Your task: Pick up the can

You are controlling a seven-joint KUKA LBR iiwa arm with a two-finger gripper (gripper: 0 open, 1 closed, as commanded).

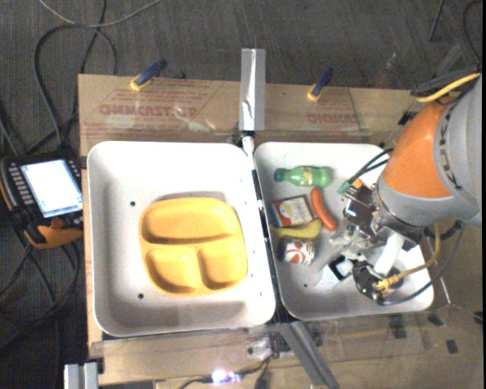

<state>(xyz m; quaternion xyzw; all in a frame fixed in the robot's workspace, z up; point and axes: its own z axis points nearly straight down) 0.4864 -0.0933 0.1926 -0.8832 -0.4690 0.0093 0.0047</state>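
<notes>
Red-and-white can (299,252) lies in the right bin (405,302), just below the banana (301,230). End effector (350,254) hovers just right of it; its grip state cannot be told. Approach step: it must shift left and descend.

The can (300,252) is small, with a red and white label and a pale, silvery end. It lies on its side on the floor of the right-hand bin (405,305), in the bin's left half, close to the wall that divides the two bins. Its long axis runs roughly left to right across the view, slightly tilted. A yellow banana (298,230) lies just above it, touching or nearly touching its upper edge, and a red and white packet (292,211) lies beyond the banana. Nothing rests on top of the can, and its label is too small to read.
</notes>
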